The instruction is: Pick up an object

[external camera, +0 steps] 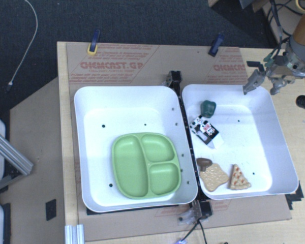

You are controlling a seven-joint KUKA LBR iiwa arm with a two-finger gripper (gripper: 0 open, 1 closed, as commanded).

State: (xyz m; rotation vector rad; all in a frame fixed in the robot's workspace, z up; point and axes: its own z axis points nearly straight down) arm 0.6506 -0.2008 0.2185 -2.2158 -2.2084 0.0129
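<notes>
gripper (265, 84) above far right corner of right bin (274, 136), fingers spread apart, nothing between them. right bin contents: dark green rounded lump (208, 107) near far left; black-and-white patterned block (204, 129) just below it, tilted; brown piece (204, 162), tan cracker-like piece (213, 177), triangular pizza-slice piece (239, 178) along near edge. left bin (91, 116) holds green three-compartment tray (145, 164).

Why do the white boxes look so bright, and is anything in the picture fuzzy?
Camera view: even overhead light makes the two shallow white bins glow, with soft shadows under their rims; the green divided plastic plate looks sharp, while the grey two-finger gripper at the right bin's far corner is a bit blurred.
</notes>
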